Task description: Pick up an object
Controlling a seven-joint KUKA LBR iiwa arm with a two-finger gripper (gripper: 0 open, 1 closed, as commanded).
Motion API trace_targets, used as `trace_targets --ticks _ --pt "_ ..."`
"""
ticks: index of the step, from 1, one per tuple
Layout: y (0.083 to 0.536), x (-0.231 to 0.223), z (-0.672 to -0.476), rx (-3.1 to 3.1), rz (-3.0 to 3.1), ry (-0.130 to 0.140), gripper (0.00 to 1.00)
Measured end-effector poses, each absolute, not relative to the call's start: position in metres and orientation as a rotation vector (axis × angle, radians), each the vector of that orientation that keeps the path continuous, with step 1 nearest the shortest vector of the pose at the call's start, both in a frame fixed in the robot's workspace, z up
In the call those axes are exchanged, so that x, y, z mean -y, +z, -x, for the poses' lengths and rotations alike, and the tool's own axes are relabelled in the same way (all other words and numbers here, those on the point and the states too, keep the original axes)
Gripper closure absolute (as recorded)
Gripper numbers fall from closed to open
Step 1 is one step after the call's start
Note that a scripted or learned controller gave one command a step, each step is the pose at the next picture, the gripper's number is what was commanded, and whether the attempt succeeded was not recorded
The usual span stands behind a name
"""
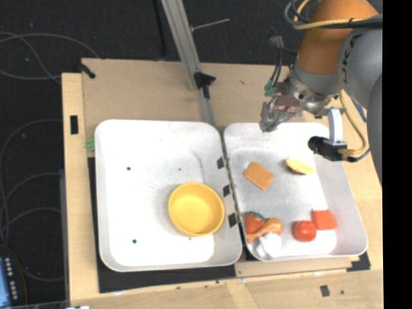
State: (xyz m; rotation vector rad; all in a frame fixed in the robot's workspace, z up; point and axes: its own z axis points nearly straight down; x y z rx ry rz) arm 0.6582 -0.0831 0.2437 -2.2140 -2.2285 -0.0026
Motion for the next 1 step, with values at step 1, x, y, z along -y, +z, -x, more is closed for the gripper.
trace_targets --ticks 1 --pt "0.2394 0.0405 -0.6351 2.227 2.215 0.001 1.00"
